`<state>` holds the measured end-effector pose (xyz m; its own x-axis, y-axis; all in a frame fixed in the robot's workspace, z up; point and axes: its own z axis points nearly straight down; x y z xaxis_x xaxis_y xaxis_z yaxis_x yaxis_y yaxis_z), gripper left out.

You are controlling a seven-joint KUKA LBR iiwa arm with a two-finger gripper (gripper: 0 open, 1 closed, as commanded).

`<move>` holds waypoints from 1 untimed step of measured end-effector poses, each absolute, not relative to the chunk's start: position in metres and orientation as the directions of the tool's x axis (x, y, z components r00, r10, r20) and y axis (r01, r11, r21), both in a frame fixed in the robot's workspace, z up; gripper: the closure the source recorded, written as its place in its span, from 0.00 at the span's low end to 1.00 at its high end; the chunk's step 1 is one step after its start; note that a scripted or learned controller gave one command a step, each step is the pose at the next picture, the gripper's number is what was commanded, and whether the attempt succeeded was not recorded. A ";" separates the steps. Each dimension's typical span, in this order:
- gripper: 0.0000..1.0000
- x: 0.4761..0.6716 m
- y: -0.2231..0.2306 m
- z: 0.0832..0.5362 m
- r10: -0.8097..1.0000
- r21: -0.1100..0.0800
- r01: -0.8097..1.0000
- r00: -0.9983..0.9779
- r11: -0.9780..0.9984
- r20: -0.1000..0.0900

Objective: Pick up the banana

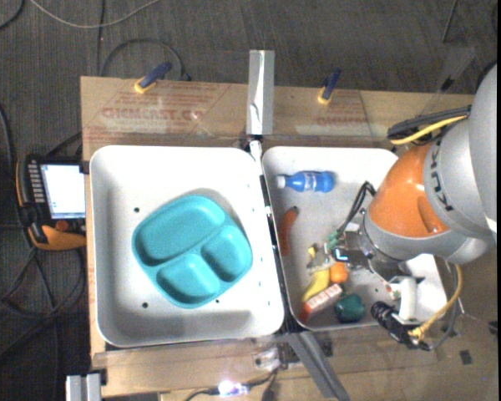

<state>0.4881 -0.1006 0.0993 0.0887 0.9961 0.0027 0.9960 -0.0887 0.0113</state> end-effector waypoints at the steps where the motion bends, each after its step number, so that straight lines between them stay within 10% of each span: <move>1: 1.00 0.487 -0.099 0.091 0.968 0.009 0.968 0.250 -0.250 0.005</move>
